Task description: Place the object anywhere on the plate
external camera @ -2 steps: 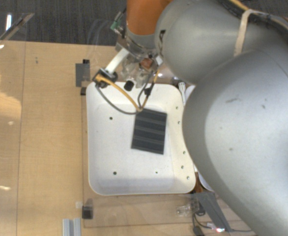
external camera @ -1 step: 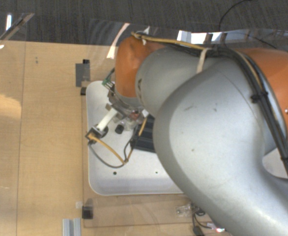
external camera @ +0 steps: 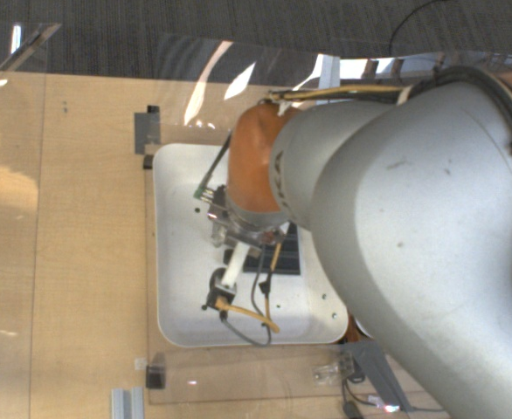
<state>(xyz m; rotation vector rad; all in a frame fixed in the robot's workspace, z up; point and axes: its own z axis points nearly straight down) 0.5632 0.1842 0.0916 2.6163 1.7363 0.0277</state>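
My gripper (external camera: 249,236) hangs low over the middle of the left white bin (external camera: 179,234), below the orange wrist band (external camera: 249,164). The wrist body hides its tip from above. A dark rectangular thing (external camera: 285,253) lies on the bin floor just right of the gripper, partly under the arm; I cannot tell what it is or whether it touches the gripper. The big grey arm (external camera: 413,208) covers the bin's right part and everything to the right of it.
The bin rests on a pale wooden bench (external camera: 64,234), with small black clamps at its far-left corner (external camera: 149,129) and near-left corner (external camera: 155,375). Bare white bin floor shows left of and in front of the gripper.
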